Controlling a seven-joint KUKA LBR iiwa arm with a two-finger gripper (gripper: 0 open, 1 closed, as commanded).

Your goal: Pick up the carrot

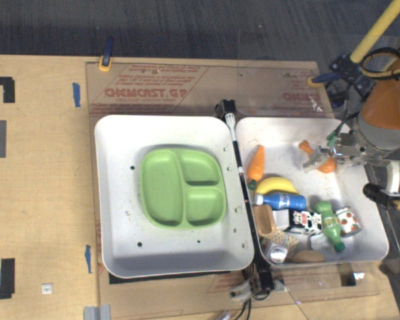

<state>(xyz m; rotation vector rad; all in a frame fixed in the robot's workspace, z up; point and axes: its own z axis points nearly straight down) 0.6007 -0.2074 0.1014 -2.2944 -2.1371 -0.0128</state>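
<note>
Cardboard-covered desk [40,179] carrying two white bins, carrot [256,163] lying in right bin [280,129] against its left wall above banana [277,185], gripper [318,157] hovering over the bin's upper right, seemingly holding a small orange piece [327,166], view blurry.

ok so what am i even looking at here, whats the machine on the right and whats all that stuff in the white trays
This is one camera fixed above a workbench, looking down at a slant. The grey machine with the orange band at the right edge is a robot arm; a program moves it. Its grasping tool hangs over the right tray, with something small and orange at its tip; I cannot tell whether that is held or what it is.

The left tray holds a green divided plate. In the right tray, the carrot it should pick up lies near the left wall, apart from the tool. Below it are a banana, a blue tube, a green bottle and some small toys and packets.
</note>
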